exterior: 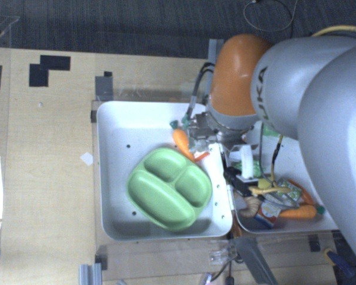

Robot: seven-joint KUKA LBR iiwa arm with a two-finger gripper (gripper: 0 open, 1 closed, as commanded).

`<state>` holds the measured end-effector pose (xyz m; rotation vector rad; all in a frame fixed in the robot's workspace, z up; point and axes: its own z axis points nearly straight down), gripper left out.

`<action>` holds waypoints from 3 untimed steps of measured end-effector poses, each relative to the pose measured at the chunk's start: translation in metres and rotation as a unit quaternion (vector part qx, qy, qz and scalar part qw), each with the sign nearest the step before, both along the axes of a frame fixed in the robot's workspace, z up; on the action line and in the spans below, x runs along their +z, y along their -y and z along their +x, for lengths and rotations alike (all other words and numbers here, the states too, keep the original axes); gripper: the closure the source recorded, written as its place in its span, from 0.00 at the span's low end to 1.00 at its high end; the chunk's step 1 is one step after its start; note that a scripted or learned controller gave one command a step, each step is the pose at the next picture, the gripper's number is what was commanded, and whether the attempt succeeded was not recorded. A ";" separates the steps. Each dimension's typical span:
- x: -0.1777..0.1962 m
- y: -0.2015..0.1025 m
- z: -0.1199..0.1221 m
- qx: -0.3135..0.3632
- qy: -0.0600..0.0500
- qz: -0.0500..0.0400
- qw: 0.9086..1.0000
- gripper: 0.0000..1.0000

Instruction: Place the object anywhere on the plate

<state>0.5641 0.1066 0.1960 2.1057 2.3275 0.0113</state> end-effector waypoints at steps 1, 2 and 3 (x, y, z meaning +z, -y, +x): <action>0.000 0.000 0.000 0.000 0.000 0.000 1.000 0.00; 0.011 0.000 0.002 0.001 0.002 0.001 1.000 1.00; 0.011 0.000 0.002 0.000 0.002 0.001 1.000 0.00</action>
